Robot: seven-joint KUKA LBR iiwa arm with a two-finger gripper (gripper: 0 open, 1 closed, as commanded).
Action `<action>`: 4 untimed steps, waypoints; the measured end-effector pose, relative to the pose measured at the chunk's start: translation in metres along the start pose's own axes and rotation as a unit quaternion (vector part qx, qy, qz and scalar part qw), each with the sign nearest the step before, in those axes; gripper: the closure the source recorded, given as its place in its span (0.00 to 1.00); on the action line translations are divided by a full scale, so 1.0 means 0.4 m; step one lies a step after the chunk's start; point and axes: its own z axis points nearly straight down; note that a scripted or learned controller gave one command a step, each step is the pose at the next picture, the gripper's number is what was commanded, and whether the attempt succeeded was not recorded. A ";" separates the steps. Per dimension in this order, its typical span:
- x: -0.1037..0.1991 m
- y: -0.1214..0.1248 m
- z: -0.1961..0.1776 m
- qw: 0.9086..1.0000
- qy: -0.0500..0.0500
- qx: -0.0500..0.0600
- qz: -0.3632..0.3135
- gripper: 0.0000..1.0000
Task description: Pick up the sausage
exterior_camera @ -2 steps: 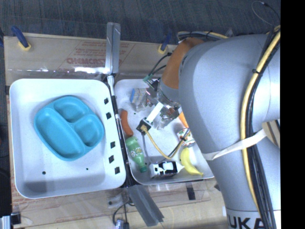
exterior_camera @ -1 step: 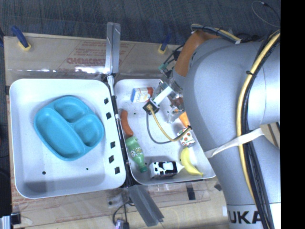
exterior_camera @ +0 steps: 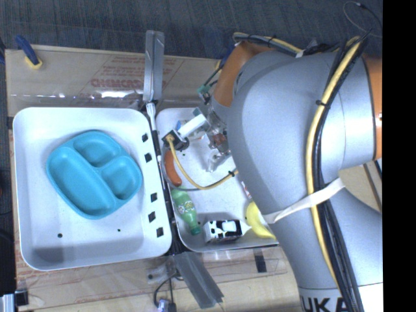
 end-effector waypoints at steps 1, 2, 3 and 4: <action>0.002 -0.007 -0.024 1.000 -0.002 0.003 -0.005 1.00; 0.003 -0.008 -0.024 1.000 -0.003 0.003 -0.005 0.00; -0.008 0.026 -0.003 0.998 0.001 0.000 0.059 0.00; -0.083 0.185 -0.004 0.997 0.003 -0.002 0.080 0.00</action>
